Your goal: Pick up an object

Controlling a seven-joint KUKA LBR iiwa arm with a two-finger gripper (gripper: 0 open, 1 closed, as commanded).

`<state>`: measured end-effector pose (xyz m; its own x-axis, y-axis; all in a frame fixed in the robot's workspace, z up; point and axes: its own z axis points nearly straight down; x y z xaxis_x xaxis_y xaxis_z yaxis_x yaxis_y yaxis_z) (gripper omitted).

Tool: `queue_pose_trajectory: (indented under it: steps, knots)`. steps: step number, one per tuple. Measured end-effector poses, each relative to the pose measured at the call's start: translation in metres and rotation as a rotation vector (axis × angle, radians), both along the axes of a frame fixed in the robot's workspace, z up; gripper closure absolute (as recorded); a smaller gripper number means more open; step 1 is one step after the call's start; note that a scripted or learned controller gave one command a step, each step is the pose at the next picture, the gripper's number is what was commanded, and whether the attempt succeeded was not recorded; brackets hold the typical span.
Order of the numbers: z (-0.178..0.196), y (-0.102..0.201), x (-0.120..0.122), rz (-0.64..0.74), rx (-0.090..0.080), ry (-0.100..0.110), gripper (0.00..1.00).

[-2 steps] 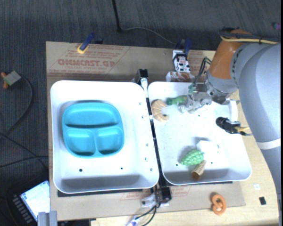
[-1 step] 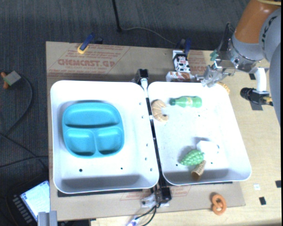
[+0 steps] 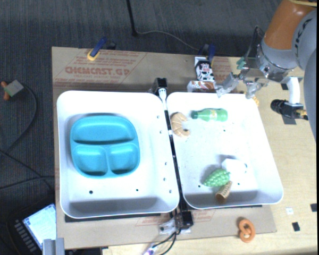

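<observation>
The right bin (image 3: 266,158) holds a green bottle (image 3: 209,114) lying on its side near the back, a tan shell-like pastry (image 3: 179,124) at its left wall, a green ice-cream cone toy (image 3: 218,180) and a white piece (image 3: 234,168) near the front. My gripper (image 3: 238,85) hangs above the bin's back right rim, fingers spread apart with nothing between them. It is well above and to the right of the bottle.
The left bin (image 3: 64,142) carries a blue divided tray (image 3: 103,144). A small figure and a brown item (image 3: 203,77) sit behind the bins. An orange pretzel (image 3: 246,229) lies on the bench at the front. Clamps and cables line the board's edges.
</observation>
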<state>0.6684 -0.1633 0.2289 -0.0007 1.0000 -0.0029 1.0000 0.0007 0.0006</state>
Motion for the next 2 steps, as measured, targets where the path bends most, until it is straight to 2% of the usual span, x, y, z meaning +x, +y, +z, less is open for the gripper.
queue_pose_trajectory:
  steps: [1, 2]
  knots:
    - [-0.132, -0.037, -0.002, 0.0, 0.002, 0.0, 0.0]
    - [-0.119, -0.037, 0.0, 0.002, -0.003, -0.004, 1.0]
